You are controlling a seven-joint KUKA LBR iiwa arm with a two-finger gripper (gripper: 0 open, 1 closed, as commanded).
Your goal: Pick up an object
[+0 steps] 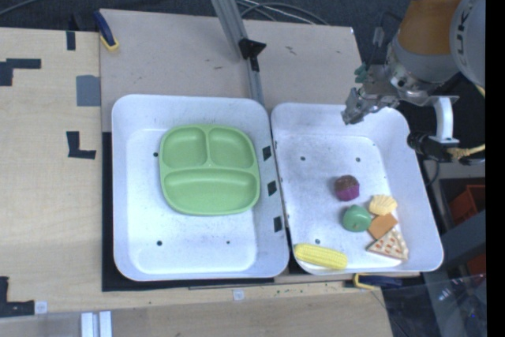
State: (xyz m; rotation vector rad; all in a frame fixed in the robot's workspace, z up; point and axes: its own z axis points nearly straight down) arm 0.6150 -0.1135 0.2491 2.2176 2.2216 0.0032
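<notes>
**Robot arm above the far corner of a bin of toy food**

Two shallow white bins sit side by side on a wooden bench. The left bin holds one thing: a green plate with three compartments, lying flat towards the bin's far half.

The right bin holds six small toy foods, all gathered in its near right part. From left to right: one yellow corn cob lying along the near rim; one dark purple round piece; one green round piece just below it; one pale yellow shell-shaped piece; one orange wedge touching the green piece; and one waffle-patterned triangle nearest the corner.

The gripper hangs over the right bin's far right corner, well apart from the food. Whether its fingers are released or clenched cannot be told. Nothing is seen between them.
</notes>
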